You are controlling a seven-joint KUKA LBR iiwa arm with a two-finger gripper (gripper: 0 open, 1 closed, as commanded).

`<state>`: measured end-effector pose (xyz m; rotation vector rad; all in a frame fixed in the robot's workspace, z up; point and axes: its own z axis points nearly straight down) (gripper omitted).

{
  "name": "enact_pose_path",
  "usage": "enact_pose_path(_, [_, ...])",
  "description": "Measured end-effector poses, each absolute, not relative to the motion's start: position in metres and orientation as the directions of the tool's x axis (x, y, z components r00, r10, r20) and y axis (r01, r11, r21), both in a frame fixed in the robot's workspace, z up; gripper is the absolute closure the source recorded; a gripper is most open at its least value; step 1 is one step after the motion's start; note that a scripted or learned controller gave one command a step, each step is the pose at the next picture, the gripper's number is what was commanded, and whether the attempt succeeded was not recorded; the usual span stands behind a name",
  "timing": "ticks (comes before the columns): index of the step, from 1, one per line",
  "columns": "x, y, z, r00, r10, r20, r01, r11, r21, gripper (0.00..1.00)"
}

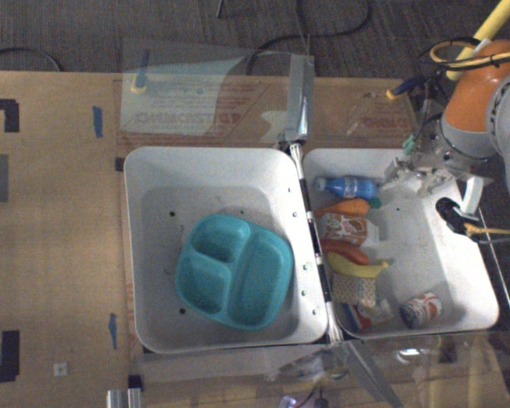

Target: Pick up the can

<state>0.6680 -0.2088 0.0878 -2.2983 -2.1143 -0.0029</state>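
The can [422,309] lies on its side at the near end of the right bin [459,270]. Past it, by the bin's left wall, sit a banana [355,267] and a bottle [347,186]. The gripper [416,170] hangs over the far edge, maybe empty; I cannot tell its grip.

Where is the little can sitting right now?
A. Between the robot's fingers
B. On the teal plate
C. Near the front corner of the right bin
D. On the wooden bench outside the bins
C: the can lies on its side on the floor of the right bin, near its front corner.
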Motion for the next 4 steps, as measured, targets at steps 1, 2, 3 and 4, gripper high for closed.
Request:
enact_pose_path(1, [0.583, -0.218, 0.106, -0.050, 0.999, 0.003, 0.999, 0.050, 0.002, 0.00])
enact_pose_path(2, [0.650, -0.201, 0.087, 0.301, 0.954, 0.004, 0.954, -0.301, 0.003, 0.00])
enact_pose_path(3, [0.652, -0.202, 0.099, 0.297, 0.955, -0.002, 0.955, -0.297, 0.008, 1.00])
enact_pose_path(4, [0.664, -0.153, 0.245, 0.382, 0.924, -0.001, 0.924, -0.382, 0.003, 1.00])
